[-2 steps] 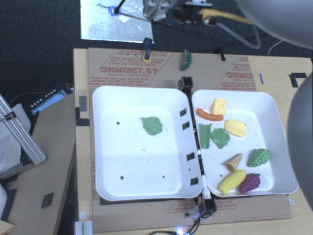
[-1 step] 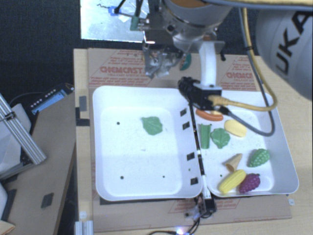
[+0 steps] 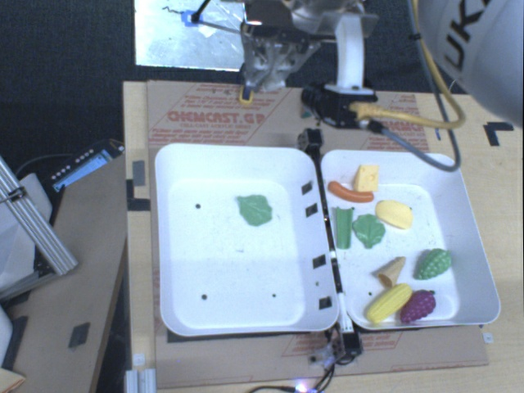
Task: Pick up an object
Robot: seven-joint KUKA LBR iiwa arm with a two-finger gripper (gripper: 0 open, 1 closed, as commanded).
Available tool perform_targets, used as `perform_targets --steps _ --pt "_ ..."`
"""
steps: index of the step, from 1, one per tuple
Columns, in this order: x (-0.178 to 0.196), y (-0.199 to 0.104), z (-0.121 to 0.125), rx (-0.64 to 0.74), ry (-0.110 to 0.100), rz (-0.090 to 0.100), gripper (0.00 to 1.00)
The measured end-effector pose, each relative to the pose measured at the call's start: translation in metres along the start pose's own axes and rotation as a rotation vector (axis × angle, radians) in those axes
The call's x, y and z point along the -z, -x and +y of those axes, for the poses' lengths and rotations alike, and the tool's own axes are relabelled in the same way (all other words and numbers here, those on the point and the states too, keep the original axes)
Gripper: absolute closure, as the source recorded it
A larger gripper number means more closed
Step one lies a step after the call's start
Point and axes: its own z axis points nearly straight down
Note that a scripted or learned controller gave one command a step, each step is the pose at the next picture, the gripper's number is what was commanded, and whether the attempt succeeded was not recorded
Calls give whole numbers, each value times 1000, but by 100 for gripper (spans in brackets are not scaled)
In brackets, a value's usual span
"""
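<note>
Pincer (image 3: 264,76): high at 12 o'clock over the worktop, grip state I cannot tell. Lettuce leaf (image 3: 255,210): lone in left bin (image 3: 176,178). Right bin (image 3: 467,211): crowded; I risk nudging neighbours or gripping two.

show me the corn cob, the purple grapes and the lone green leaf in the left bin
corn cob (image 3: 388,302), camera view, middle of the yellow cob
purple grapes (image 3: 418,305), camera view, centre of the bunch
green leaf (image 3: 255,210), camera view, middle of the leaf
</note>
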Motion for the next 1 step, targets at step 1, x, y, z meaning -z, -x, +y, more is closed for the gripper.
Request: perform_targets --steps 1 --pt "-1 1 54 -1 0 -1 100"
